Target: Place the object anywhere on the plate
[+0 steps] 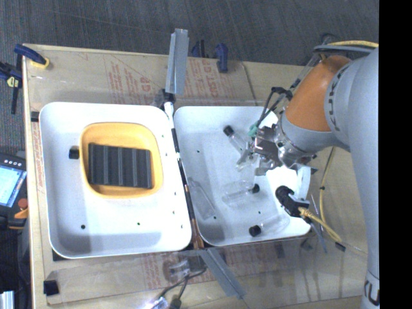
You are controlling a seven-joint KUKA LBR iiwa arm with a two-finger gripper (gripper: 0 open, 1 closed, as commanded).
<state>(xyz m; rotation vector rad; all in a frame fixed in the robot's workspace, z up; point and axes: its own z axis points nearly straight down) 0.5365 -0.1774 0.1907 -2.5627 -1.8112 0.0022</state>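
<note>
Arm (335,102) bent in from the right, gripper (252,161) low over right bin (199,172), finger state impossible to tell.

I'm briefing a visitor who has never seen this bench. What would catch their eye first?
Probably the yellow plate with its dark ribbed insert, sitting in the left bin. Next, the grey arm with its orange band, reaching from the right so that its end effector hangs over the right bin.
</note>
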